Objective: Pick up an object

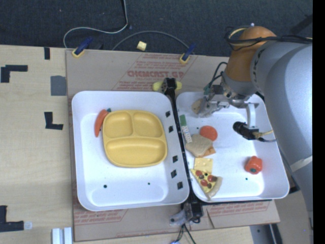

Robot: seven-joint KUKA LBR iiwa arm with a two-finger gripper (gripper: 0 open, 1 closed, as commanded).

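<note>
Two shallow white bins sit side by side on a cardboard sheet (142, 72): left bin (84, 187), right bin (238, 184).

Nearest, right bin: toy pizza slice (207, 181) by the near-left corner, close to the divider. A yellow cheese slice (203, 164) touches its far side. Red toy pepper (253, 164) lies well apart from both, toward the bin's right wall.

Mid, right bin: bread slice (199, 146) just beyond the cheese, with a red tomato slice (208, 133) at its far edge. A small green piece (183, 120) lies along the divider.

Mid, left bin: yellow divided plate (135, 138), flat and roughly central. A toy carrot (100, 122) lies just beside its left rim.

Far, right bin: gripper (209, 105) is low over the far-left part. A tan piece (197, 106) lies right beside it on its left; whether they touch is unclear. Cannot tell how far the gripper is open, nor whether it has hold of anything. The grey arm (284, 95) enters from the right.

Farthest: two blue-and-yellow clamps (80, 49) on the cardboard's far edge.
</note>
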